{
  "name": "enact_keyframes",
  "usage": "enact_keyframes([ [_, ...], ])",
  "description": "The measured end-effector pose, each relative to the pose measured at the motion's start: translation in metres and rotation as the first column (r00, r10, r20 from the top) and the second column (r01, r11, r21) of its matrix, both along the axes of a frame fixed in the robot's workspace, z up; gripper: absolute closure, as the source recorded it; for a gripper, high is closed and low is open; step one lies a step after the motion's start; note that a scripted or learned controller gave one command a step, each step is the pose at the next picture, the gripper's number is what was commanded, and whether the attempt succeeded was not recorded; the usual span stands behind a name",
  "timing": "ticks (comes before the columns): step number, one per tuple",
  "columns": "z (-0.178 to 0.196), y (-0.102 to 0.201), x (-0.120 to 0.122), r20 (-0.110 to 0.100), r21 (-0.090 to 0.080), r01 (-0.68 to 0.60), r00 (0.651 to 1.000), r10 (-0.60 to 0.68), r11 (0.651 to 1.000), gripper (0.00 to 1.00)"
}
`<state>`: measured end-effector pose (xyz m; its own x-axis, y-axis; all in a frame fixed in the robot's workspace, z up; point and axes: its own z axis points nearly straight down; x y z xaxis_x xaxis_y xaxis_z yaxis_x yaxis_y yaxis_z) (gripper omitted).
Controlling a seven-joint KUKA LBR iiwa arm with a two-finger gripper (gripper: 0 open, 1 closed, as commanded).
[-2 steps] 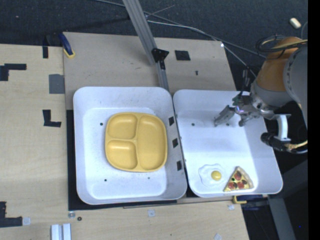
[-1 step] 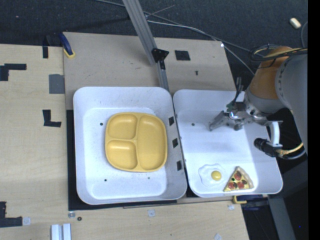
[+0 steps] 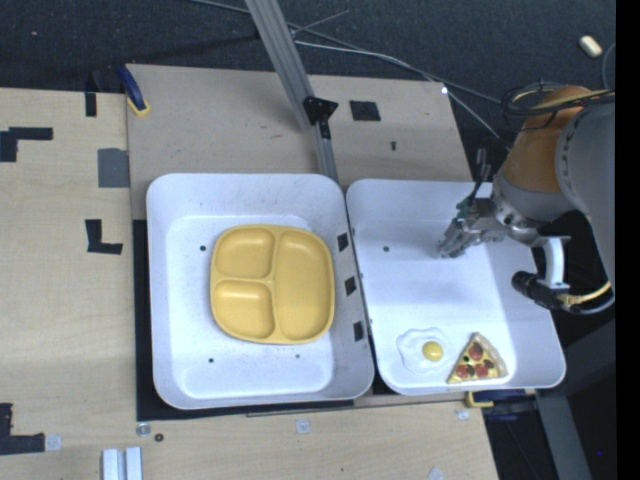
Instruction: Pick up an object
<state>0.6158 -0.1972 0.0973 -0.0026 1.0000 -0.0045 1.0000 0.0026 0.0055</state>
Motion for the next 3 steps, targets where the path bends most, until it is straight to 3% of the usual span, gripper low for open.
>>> enact_keyframes([
  [1,0.054,0.0,0.011,-0.002,0.004,0.001,1.0,-0.001,1.0,1.0],
  [3,0.172,-0.012,0.007,0.0,0.003,0.001,1.0,-0.001,1.0,1.0],
])
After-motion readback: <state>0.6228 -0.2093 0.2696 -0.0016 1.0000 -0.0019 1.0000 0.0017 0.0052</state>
